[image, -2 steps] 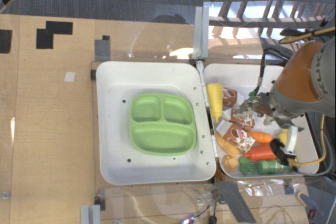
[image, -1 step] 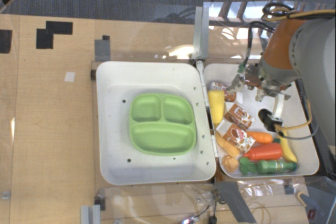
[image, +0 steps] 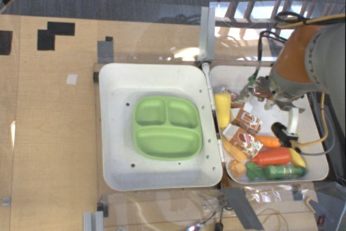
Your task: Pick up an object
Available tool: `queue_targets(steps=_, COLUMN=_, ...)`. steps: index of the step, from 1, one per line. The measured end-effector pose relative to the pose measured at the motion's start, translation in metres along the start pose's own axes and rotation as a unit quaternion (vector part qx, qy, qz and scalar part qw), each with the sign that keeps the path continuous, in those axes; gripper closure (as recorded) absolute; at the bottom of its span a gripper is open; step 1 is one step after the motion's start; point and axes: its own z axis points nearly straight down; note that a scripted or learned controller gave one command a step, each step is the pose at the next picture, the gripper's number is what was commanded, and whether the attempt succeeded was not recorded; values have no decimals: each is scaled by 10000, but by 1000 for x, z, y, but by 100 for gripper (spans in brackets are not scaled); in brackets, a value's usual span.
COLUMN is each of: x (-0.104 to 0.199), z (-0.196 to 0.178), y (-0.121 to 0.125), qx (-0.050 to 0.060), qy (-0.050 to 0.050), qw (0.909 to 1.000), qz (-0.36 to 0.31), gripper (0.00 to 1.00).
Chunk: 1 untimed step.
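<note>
The right bin holds several toy foods: a yellow bottle, two brown-and-white cartons, an orange carrot, a red pepper, a green bottle and a yellow banana. My gripper hangs over the back of this bin, just above and right of the upper carton, under the orange wrist band. Nothing can be seen held in it. The wrist hides part of the bin's back.
In the left bin lies a green divided plate. A metal divider rail runs between the two bins. Cables trail along the right bin's right side. Tan bench surface lies to the left.
</note>
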Motion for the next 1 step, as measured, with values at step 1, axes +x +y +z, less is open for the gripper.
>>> queue_targets(steps=1, x=3, z=-4, y=-46, qx=-42, qy=-1, qw=10000, qz=79, gripper=0)
